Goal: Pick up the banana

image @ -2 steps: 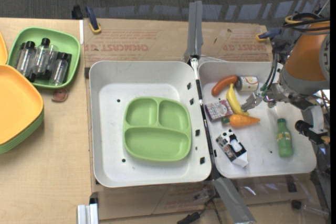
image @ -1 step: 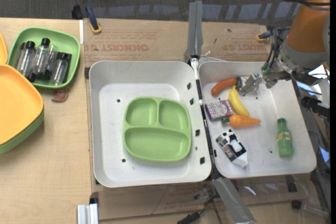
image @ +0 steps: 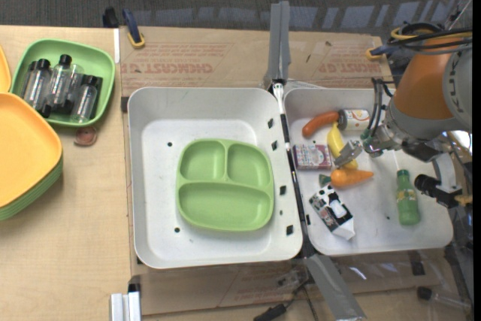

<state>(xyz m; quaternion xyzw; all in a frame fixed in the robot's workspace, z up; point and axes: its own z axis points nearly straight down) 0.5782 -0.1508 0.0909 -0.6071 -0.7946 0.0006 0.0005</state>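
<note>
The hand (image: pixel 350 152) was seen low in the right bin (image: pixel 432 237), just beside the banana (image: pixel 335 138); how far it was opened could not be told. The banana lay below a carrot (image: pixel 322 122).

Green divided plate (image: pixel 225 185) in left bin (image: pixel 143 184); green bottle (image: pixel 407 197) in right bin (image: pixel 376 240).

The grey arm with its orange band (image: pixel 425 90) reached in from the right, its end effector (image: pixel 350 152) lowered, angled leftward.
</note>
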